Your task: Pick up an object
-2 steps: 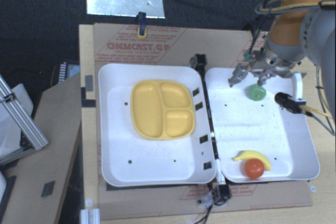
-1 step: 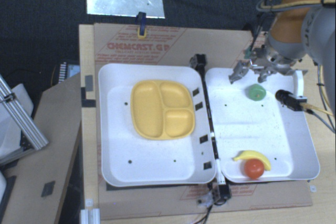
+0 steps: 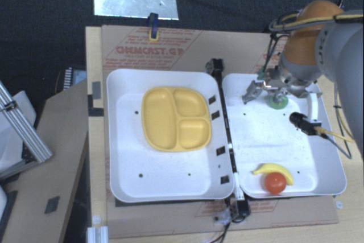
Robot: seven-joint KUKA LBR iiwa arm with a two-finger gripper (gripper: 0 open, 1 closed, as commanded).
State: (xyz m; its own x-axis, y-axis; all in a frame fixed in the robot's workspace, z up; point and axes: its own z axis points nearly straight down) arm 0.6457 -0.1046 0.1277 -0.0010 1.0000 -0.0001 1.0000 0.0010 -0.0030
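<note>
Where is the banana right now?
In the camera view, the banana lies in the right bin, near its lower edge, against the red tomato.

Yellow plate (image 3: 175, 118), yellow banana (image 3: 273, 169), red tomato (image 3: 275, 182), white bins (image 3: 128, 179).

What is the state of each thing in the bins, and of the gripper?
yellow plate: flat, face up, in left bin.
banana: lying in right bin, touching tomato.
tomato: resting against banana.
green thing: partly hidden beneath the wrist.
gripper: over right bin, beside green thing.
</note>
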